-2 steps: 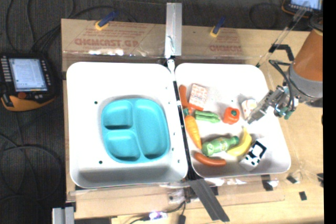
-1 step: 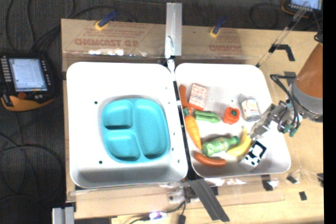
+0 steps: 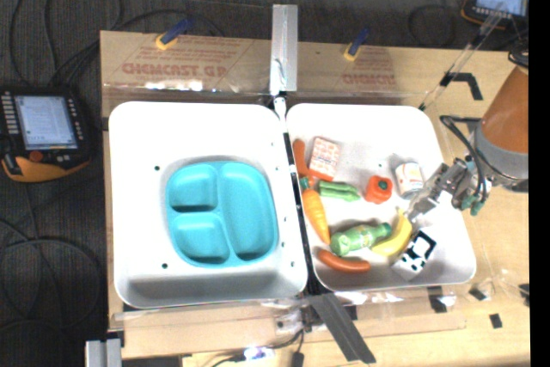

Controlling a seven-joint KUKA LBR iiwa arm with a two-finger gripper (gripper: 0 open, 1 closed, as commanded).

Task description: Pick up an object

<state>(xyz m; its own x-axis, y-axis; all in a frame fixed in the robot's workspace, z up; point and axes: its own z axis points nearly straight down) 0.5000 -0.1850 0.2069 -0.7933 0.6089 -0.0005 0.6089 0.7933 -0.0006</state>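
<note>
Nearest, along the front edge of the right bin (image 3: 447,271): black-and-white block (image 3: 418,251) toward the front right corner; glossy red-orange sausage shape (image 3: 342,261) lying along the front wall; green plastic bottle (image 3: 359,237) on its side just behind; curved yellow banana (image 3: 394,236) touching the bottle's right end, long axis slanting up toward the right. Just above the banana's upper tip, gripper (image 3: 418,206), reaching in from the right edge, slim fingers pointing down-left at it, seemingly a little apart with nothing seen between them, though too small to say firmly. Banana thus immediately front-left of the fingertips, likeliest pick. Farther back: orange carrot (image 3: 315,215) by the left wall; small red tomato (image 3: 378,189); white cup (image 3: 409,177); printed carton (image 3: 323,156) toward the back. Left bin (image 3: 137,133): smooth turquoise divided tray (image 3: 222,212), central.
</note>
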